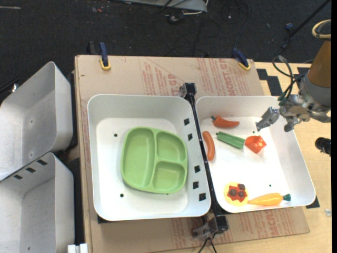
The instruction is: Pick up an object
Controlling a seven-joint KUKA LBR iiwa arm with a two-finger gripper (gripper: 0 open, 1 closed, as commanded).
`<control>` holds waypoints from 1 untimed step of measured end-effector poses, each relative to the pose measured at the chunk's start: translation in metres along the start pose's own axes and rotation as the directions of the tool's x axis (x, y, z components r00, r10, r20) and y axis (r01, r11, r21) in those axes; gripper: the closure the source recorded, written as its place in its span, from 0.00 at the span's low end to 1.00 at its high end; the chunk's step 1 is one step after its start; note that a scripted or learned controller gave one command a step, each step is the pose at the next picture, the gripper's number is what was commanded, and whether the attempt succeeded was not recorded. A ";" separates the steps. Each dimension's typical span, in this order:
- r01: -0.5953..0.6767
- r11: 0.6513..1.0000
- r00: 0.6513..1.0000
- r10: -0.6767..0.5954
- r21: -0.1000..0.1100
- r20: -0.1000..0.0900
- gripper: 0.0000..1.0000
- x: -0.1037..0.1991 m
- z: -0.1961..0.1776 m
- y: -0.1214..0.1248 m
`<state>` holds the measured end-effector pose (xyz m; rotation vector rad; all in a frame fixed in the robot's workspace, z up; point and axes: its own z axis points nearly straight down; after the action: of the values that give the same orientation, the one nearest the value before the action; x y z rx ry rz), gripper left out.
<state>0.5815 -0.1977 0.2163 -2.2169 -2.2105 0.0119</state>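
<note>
You are looking down at two shallow white bins side by side on a brown cardboard-covered bench (158, 73). The left bin (102, 141) holds a green divided plate (155, 160) near its middle, with bare white floor all round it. The right bin (295, 157) holds the small toys: a red pepper (226, 122) near the far wall, a sausage (209, 144) lying lengthwise just beside the shared divider, a green vegetable (230, 139) whose long axis runs across the bin, tilted slightly, and a red wedge (256, 144) just beside its right end. Near the front wall sit a yellow round piece with dark spots (236, 193) and an orange carrot (267, 198), lying sideways with its dark stem pointing right. The middle of this bin's floor is open. The gripper (278, 118) hangs over the right bin's far right corner, its two fingers spread apart with nothing between them, near the red wedge but clear of it. Spare white bins (34, 120) stand at the left, over dark floor.
</note>
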 end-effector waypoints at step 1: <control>0.004 1.000 1.000 -0.004 -0.013 0.003 0.00 0.001 -0.008 0.003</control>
<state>0.5845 -0.1968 0.2243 -2.2204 -2.2225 0.0005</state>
